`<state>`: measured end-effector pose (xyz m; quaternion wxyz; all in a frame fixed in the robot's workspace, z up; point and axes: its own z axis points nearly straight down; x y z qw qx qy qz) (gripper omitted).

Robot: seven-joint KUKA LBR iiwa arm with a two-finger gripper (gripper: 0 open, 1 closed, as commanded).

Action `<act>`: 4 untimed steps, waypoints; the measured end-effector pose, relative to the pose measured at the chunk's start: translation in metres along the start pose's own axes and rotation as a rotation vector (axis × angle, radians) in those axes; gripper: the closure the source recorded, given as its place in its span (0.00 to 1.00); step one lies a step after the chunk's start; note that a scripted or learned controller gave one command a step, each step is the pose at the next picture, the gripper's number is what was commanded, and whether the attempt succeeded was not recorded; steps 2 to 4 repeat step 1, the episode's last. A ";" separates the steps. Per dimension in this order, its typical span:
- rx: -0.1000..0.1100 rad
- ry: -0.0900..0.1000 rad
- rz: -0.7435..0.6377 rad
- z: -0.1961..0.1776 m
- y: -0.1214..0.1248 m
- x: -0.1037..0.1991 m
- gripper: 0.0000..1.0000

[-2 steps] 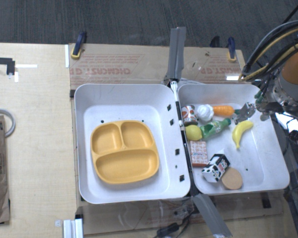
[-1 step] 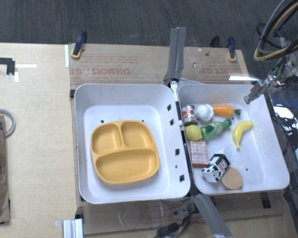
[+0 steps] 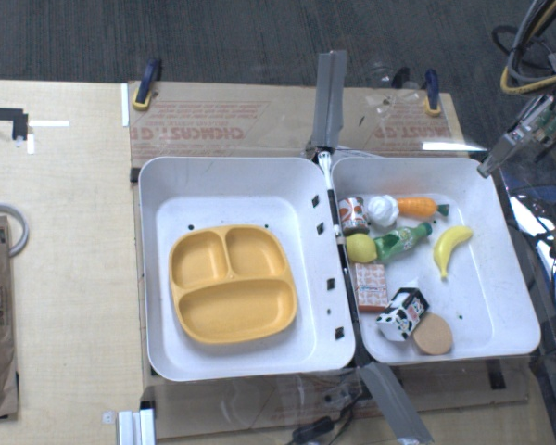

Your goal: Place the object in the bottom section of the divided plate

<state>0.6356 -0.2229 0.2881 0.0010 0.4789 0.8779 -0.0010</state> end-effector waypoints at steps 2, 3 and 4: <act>-0.001 0.000 -0.297 -0.052 0.022 -0.013 0.00; -0.001 0.000 -0.297 -0.052 0.022 -0.013 0.00; -0.001 0.000 -0.297 -0.052 0.022 -0.013 0.00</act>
